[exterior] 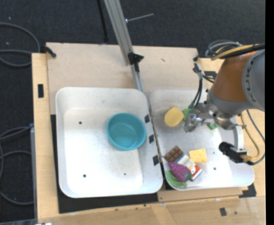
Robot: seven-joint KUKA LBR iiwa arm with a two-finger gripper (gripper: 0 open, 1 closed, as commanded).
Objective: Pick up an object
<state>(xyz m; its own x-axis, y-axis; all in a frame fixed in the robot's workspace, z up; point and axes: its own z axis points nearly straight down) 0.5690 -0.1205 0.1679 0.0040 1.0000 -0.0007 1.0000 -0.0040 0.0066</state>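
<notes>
Lying just left of the end effector [192,122], whose state is unclear: yellow ball [173,116].

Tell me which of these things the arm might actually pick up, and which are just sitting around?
Could be picked up, near the gripper in the right bin:
- yellow round object
- yellow block
- brown chocolate-like piece
- purple toy

Just lying about:
- blue bowl in the left bin
- metal pole
- cables on the floor
</notes>
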